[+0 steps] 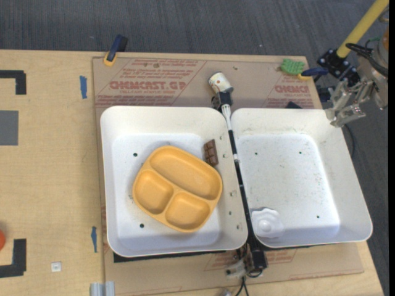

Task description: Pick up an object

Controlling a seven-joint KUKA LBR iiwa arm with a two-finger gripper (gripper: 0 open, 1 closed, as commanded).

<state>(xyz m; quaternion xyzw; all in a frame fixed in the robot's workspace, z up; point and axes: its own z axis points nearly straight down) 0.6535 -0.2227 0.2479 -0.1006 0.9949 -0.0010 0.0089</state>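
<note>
Yellow divided plate lies tilted, long axis upper-left to lower-right; pincer state unclear.

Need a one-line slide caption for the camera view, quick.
Gripper hovers off the right bin's far corner; yellow divided tray lies in the left bin.

Right bin mostly open floor

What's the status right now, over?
Gripper off the right bin's far corner, nothing in it. Yellow plate in left bin, white piece in right. Path clear.
</note>
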